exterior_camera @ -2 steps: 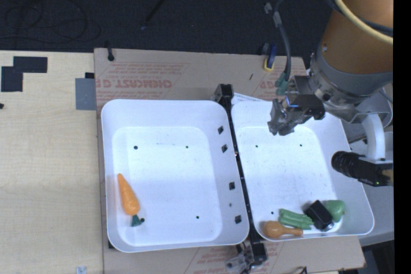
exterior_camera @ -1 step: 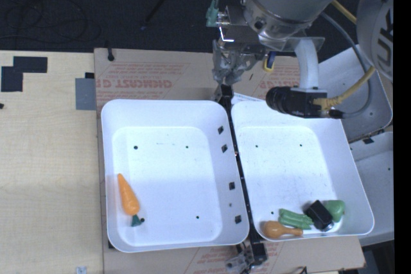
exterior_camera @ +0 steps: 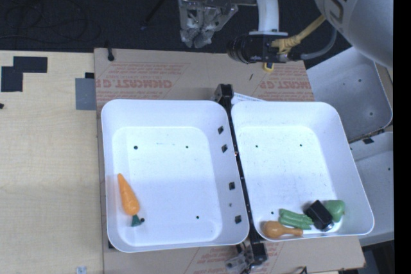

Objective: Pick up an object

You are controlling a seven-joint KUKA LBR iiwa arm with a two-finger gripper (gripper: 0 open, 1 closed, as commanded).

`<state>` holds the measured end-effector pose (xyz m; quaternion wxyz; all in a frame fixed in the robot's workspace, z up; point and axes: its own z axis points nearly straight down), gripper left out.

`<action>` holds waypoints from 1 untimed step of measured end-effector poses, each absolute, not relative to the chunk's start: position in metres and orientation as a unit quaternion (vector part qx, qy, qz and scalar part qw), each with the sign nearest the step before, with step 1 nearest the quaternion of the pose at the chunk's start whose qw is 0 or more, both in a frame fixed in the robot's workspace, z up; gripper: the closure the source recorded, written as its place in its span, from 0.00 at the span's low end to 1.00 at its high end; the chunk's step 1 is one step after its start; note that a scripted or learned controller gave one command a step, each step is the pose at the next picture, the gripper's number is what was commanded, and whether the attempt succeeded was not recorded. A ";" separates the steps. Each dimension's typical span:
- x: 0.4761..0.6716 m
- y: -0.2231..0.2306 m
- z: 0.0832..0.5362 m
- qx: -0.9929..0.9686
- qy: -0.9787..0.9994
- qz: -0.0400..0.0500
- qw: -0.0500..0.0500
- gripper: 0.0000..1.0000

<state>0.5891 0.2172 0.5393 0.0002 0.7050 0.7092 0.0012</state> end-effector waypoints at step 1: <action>0.618 0.235 0.460 0.705 0.709 -0.005 -0.002 1.00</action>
